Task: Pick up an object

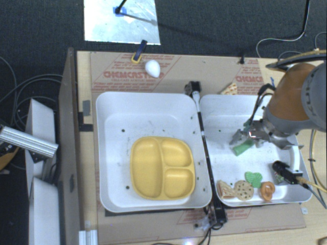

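Observation:
My gripper (pixel 247 136) hangs over the middle of the right bin (pixel 225 111), coming in from the right. A small green block (pixel 241 148) lies just below and to the left of it, touching or nearly touching the gripper's tip; I cannot tell whether it is held. Along the right bin's front edge lie a triangular cracker (pixel 226 189), a round cookie (pixel 244 190), a green leaf-shaped piece (pixel 253 177) and a brown pretzel ring (pixel 267 190).
A yellow divided plate (pixel 162 167) lies in the left bin (pixel 117 116). Behind the bins, on the cardboard, sit a white egg (pixel 152 68), a small yellow and blue item (pixel 138 53) and a cracker (pixel 230 89). A black divider (pixel 201 131) runs between the bins.

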You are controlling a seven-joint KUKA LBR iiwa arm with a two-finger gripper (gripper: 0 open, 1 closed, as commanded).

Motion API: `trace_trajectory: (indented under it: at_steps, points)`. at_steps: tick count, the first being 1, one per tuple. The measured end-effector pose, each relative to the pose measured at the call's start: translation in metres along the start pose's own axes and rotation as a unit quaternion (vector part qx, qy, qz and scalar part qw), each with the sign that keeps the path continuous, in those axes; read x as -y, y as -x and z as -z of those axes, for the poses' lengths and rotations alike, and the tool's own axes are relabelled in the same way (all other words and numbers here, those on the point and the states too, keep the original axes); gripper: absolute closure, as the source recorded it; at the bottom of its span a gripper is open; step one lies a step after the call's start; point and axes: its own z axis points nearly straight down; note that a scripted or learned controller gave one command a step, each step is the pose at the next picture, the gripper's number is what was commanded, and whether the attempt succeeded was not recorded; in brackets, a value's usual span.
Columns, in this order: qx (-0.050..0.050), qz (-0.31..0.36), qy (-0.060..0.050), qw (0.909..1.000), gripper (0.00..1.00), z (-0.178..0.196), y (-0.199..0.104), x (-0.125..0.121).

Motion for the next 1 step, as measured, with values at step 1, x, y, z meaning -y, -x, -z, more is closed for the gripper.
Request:
trace_trajectory:
  at_steps: [1]
  points:
    - [0.001, 0.003, 0.010, 0.9999, 0.00, 0.1673, -0.0140, 0.0236]
